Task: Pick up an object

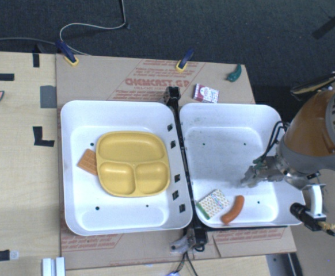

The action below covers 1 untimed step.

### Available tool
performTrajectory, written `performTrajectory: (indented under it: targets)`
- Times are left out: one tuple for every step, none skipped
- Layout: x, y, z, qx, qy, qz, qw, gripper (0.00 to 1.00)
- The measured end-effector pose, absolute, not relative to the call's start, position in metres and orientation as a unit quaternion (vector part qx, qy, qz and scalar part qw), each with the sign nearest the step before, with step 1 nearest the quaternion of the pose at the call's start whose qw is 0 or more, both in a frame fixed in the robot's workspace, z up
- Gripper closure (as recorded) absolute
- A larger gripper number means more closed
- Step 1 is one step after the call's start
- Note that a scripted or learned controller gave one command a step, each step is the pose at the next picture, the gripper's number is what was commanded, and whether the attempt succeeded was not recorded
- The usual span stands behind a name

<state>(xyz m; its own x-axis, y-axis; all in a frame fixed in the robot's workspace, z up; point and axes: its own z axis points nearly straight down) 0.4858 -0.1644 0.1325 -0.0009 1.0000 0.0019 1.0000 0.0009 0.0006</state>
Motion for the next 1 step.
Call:
performTrajectory:
  targets:
    - [0.4861, -0.1639, 0.1417, -0.706, -0.708, -0.0010, 0.001, 1.00]
